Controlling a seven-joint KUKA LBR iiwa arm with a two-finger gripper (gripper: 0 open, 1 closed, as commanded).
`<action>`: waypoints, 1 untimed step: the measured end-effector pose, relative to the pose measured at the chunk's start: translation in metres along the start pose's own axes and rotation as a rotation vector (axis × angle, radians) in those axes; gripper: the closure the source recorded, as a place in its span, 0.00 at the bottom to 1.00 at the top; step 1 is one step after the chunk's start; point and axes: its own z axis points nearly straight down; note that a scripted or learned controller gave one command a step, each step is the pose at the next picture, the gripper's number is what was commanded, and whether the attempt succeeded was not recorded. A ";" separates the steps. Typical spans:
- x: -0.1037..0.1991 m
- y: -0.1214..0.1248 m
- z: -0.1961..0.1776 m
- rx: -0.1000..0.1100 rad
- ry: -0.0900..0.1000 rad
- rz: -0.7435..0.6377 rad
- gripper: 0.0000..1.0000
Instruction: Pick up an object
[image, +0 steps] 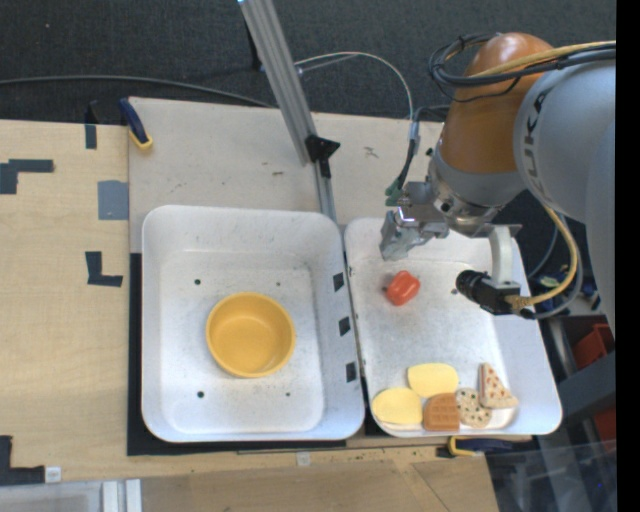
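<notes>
The likeliest target is the small red-orange object (402, 288), lying alone on the floor of the right-hand bin (520, 345), toward its far end and near the divider between the two bins. Just above it and slightly to its left hangs the gripper (398, 243), its metal fingertips pointing down at the bin floor. How far the jaws stand apart cannot be told from this angle, and nothing can be seen between them; the red object sits apart from the tips, untouched.

The step in hand looks like the approach: the arm is poised over the bin, and the grasp is not yet made. The next move probably calls for a small shift toward the red object, then a straight descent so the fingers straddle it before closing (it looks rounded and may roll away from a glancing touch).

Around it there is little to hinder. A cluster of toy foods (445, 397) lies at the bin's near end, well apart. A yellow bowl (250, 333) sits in the left bin (170, 300). The divider wall close by is the main thing to avoid.
</notes>
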 end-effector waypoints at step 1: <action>0.049 0.022 0.008 0.000 -0.001 0.001 1.00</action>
